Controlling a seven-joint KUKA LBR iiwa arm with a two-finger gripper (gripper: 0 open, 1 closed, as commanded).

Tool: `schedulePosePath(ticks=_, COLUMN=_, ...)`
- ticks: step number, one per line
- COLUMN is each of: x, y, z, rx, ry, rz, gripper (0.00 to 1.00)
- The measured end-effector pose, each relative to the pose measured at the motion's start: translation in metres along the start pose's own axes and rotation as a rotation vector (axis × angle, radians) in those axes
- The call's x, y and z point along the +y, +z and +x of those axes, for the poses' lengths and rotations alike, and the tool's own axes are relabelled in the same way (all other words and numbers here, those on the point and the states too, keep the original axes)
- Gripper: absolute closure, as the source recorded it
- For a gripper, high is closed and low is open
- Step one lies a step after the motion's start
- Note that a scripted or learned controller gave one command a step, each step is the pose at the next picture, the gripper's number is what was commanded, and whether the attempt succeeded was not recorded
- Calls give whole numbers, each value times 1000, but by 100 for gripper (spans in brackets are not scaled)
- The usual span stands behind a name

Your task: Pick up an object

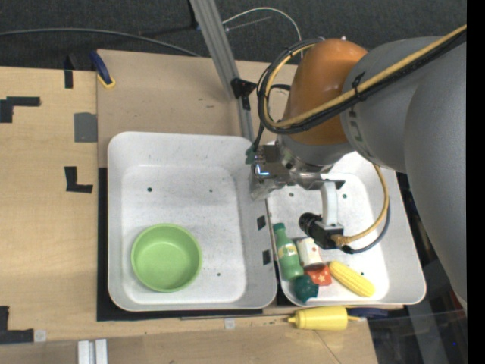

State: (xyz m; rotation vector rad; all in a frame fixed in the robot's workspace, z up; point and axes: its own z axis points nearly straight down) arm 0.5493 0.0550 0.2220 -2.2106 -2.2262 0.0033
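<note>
Camera view: a green bottle [287, 254] and a yellow corn cob [352, 278] are found at six o'clock of the right bin [402, 271]; the gripper [288, 174] is seen at their twelve o'clock, and how far it is open cannot be told.

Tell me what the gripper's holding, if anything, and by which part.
Cannot be told from this view; the gripper is over the right bin, near the green bottle.

Two white bins [182, 188]; one green bowl [166, 258]; one green bottle [286, 252]; one corn cob [352, 277]; one yellow squeeze bottle [321, 318].
</note>
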Motion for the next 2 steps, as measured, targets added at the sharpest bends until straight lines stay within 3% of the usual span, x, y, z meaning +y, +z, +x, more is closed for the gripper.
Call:
schedulePosePath(ticks=1, x=-16, y=0, z=43, rx=-1, ry=1, rz=0, gripper=100)
schedulePosePath(ticks=2, x=-15, y=0, z=40, rx=-2, ry=5, rz=-1, gripper=0)
